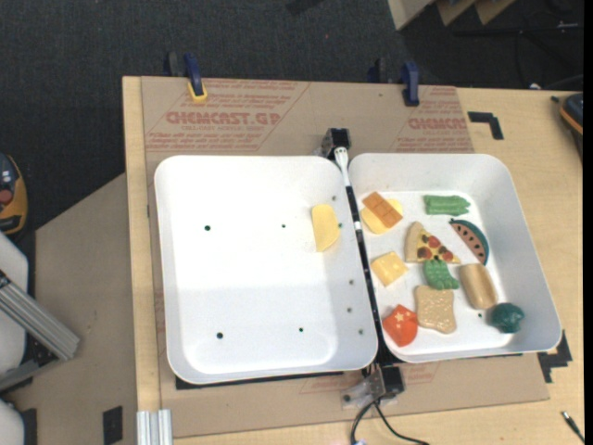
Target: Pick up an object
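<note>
Inside left bin (185, 248), yellow piece (324, 226) (alone), right bin (519, 248) crowded

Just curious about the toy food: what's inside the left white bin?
The left bin holds one yellow piece, lying near its right wall, plus bare white floor with a few small dark dots. What's under the yellow piece is covered.
</note>
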Controlling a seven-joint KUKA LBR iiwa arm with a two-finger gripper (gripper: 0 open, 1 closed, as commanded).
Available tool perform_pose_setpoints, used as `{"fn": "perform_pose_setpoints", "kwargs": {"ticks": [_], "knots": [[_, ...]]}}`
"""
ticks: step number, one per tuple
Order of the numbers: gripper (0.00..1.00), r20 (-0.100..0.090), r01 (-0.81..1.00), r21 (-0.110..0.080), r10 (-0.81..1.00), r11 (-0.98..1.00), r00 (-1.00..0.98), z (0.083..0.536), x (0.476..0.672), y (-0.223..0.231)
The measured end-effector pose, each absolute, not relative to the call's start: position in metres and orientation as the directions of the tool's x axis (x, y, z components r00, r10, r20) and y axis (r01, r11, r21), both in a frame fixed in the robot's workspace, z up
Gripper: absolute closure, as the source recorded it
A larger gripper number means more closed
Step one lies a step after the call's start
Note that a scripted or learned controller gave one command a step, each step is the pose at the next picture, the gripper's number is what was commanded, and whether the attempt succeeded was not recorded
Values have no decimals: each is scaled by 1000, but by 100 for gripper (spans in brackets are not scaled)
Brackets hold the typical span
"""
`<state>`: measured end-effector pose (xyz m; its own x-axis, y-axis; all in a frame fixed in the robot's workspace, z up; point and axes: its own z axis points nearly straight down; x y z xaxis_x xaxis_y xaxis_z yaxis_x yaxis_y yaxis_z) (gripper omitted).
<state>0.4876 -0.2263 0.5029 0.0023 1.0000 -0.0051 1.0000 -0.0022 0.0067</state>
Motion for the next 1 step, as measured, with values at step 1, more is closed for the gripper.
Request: {"fn": "perform_pose_setpoints", "kwargs": {"ticks": [1], "knots": [[100, -3, 1000, 5, 1000, 1, -1, 536, 479, -212]]}}
